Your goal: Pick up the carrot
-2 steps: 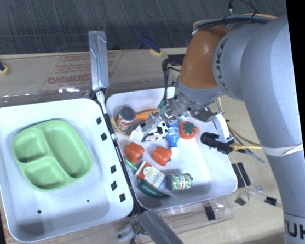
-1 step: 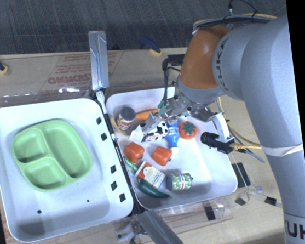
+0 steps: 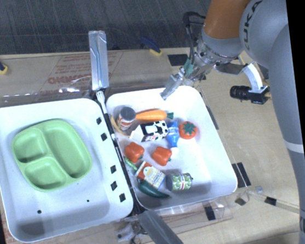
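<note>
The arm (image 3: 264, 16) is reaching in high over the bench's right side, its orange band above the wrist. The gripper (image 3: 171, 88) is hanging over the right bin's (image 3: 214, 155) far edge, nothing between its fingers; whether they are spread or closed I cannot tell. The carrot (image 3: 150, 115) is lying on its side near the right bin's far edge, just beside a can (image 3: 125, 117) at the far left corner. A black-and-white carton (image 3: 154, 129) is sitting just in front of the carrot, with a tomato (image 3: 187, 130) toward the right edge. Two red peppers (image 3: 161, 155) are resting mid-bin. A green can (image 3: 180, 182) is lying near the front edge. In the left bin (image 3: 3, 164) a green plate (image 3: 50, 153) is sitting centrally.
</note>
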Tool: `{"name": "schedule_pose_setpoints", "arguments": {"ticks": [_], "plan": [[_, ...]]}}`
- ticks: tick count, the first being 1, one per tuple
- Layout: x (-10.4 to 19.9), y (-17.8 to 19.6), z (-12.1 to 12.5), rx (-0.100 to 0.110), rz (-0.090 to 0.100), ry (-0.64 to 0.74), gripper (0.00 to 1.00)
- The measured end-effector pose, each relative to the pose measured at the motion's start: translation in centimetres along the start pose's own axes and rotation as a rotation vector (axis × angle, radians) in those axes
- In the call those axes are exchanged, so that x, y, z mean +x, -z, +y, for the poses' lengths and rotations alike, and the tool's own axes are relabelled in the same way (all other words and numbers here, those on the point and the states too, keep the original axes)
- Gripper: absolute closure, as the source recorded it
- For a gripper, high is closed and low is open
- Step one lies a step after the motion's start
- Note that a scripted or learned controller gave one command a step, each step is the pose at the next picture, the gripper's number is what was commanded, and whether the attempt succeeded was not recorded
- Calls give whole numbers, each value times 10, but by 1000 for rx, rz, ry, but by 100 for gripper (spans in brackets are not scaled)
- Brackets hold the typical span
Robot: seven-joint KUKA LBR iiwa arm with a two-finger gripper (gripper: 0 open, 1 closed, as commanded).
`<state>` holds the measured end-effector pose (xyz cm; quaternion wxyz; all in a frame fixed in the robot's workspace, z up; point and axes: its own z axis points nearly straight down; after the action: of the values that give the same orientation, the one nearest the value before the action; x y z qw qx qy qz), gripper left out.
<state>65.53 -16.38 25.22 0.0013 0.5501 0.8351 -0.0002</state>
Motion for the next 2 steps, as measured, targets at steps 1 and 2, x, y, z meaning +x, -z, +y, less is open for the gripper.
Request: {"name": "schedule_pose_setpoints", "arguments": {"ticks": [1, 2], "plan": [[29, -129, 15, 1, 1, 1, 0], [-8, -157, -8, -1, 2, 217, 0]]}}
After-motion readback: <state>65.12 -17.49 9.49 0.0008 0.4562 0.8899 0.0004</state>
